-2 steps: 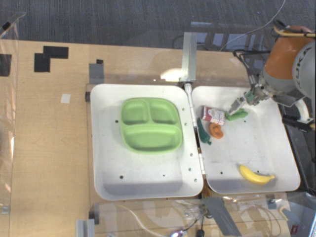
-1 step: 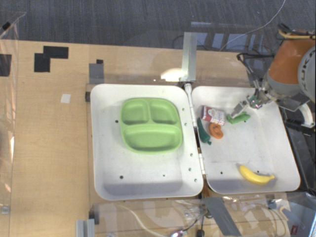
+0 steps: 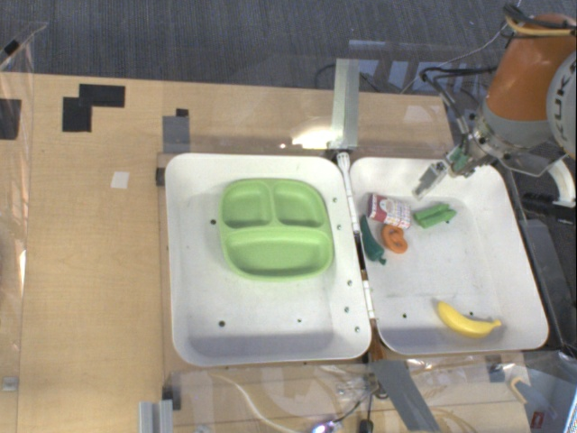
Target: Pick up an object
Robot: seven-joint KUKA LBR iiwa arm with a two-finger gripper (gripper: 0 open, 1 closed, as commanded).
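Camera view gives us the wooden bench [image 3: 99, 269] first, the widest surface, bearing two shallow white bins side by side. We see the left bin [image 3: 194, 323] holding a green divided plate [image 3: 275, 227], which lies flat near the middle of that bin with its three compartments facing up. The right bin [image 3: 505, 269] touches the left one along a shared middle edge, and it holds the smaller things.

Above the right bin's far right corner we find the arm [image 3: 532, 79], grey with its orange band, reaching in from the right. Its gripper [image 3: 435, 177] hangs over the far part of the right bin, tilted down toward the left. We cannot tell whether its fingers are spread or pressed together, and we see nothing between them.

Next in size, a yellow banana [image 3: 467, 319] lies near the bin's front edge, well apart from the rest. A red and white packet [image 3: 390, 210] sits near the bin's left wall, with a green toy piece [image 3: 434, 216] just beside it on the right, below the gripper. An orange round piece [image 3: 395, 238] touches the packet's near side, and a dark green strip [image 3: 372, 244] lies against it on the left.
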